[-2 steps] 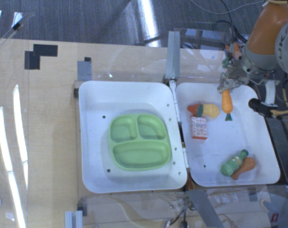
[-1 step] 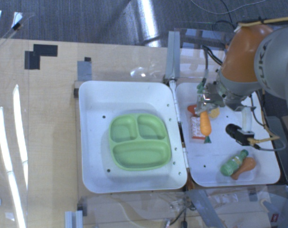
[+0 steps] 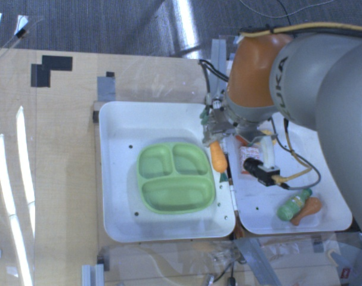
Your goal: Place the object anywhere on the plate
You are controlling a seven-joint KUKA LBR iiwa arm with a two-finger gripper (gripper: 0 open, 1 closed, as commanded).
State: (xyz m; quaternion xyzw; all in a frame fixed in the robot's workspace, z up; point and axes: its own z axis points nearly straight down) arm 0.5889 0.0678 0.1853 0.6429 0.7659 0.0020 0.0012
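A green divided plate (image 3: 175,177) lies in the left white bin (image 3: 118,159). My gripper (image 3: 214,139) hangs over that bin's right edge, just beyond the plate's upper right rim. An orange carrot-shaped object (image 3: 217,158) sticks out below the fingers, its top end pinched between them. It points down towards the wall between the two bins. The grey arm with its orange band (image 3: 255,70) hides the gripper's upper part.
The right bin (image 3: 330,216) holds a green bottle (image 3: 291,207) and a brown-orange piece (image 3: 309,207) near its front, and a white-and-red packet (image 3: 252,154) under the arm. A black part with a yellow cable (image 3: 264,173) hangs from the wrist.
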